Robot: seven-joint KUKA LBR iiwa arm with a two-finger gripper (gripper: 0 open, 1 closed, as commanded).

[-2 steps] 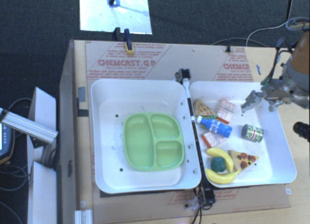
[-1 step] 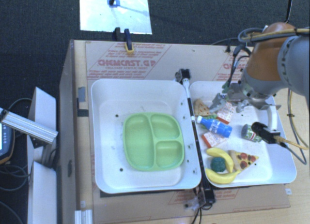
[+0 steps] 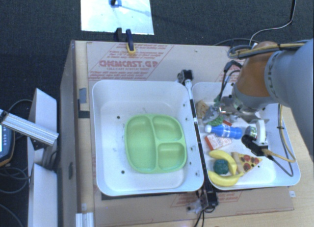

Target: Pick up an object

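Red print on bench board too blurred to read, gripper low in right bin over toy clutter, wrist hides it, divided green plate in left bin.

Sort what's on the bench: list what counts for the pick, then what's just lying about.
For the pick:
pincer
blue bottle
banana
pizza slice toy
red packet

Lying about:
green divided plate
left bin
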